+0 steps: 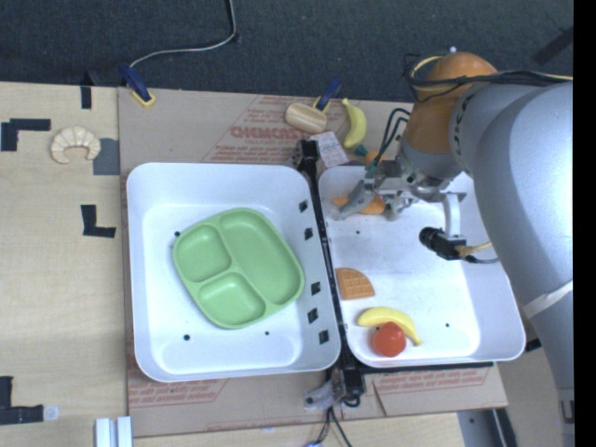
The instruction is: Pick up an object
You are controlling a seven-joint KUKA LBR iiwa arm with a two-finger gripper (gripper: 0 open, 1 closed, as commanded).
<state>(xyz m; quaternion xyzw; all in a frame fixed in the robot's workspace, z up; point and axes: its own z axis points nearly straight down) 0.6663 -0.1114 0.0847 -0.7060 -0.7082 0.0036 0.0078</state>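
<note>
Reaching in from the right across the right-hand shallow white bin [484, 333], with the grey arm [521, 184] and its orange band [438, 124] bulking over that bin's far right side. Hanging low over the bin's far left corner with the two-finger gripper [371, 200], close to the divider between the bins. Impossible to tell whether open or closed, and impossible to tell whether anything is held. Showing a small orange piece [373, 208] right at the gripper, partly hidden by the metal, shape unclear. Lying nearer the camera in the same bin, well apart from the gripper: a flat tan waffle-like wedge [354, 283] against the left wall, then a yellow toy banana [384, 318] touching a round red toy fruit [388, 341] near the front edge. Filling the middle of the left-hand shallow white bin [158, 343], a pale green plastic plate with three compartments [237, 266], turned at a slant. Resting beyond the bins on the brown cardboard sheet [214, 128]: a tan bread-roll toy [304, 116], a second yellow banana [354, 124] just beside it, and a small whitish packet [328, 147] nearer the divider. Sitting alone on the wooden bench top [56, 277] at far left, a pale toy croissant [74, 143]. Gripping the cardboard's far edge, two blue clamps [140, 87].
</note>
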